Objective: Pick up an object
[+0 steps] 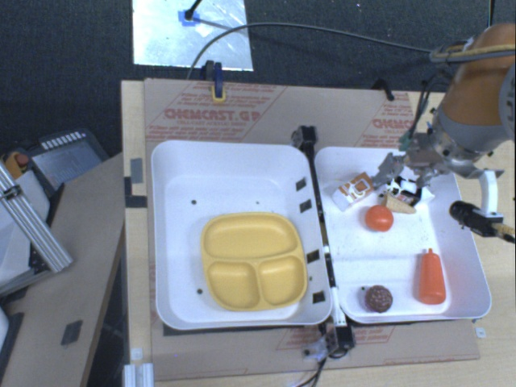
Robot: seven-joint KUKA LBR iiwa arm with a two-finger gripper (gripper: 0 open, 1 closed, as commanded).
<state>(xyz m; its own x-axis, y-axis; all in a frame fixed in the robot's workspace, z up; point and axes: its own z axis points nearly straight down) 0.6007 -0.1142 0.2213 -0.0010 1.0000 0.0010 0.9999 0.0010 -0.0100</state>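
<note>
Tool (pixel 405 177) of the grey arm hangs low over the far end of the right bin (pixel 463 240), amid a small huddle of things there; whether it is spread or closed cannot be told from this slanted overhead view, and nothing can be seen gripped in it. Candidates for the pick lie in that bin: a small white carton (pixel 353 190) at the tool's left, a black-and-white item (pixel 401 190) directly beneath it, a tan wedge (pixel 402 204) touching that, and an orange-red ball (pixel 379 218) just beside. Well apart, nearer the camera, rest an orange bottle (pixel 431 277) and a brown ball (pixel 377 298). The left bin (pixel 173 216) carries a yellow divided tray (pixel 253 260). Done well, the grasp would likely single out one piece of the crowded cluster, come straight down centred on it so neighbours are not nudged, close fully, then lift slowly enough to confirm the hold.
</note>
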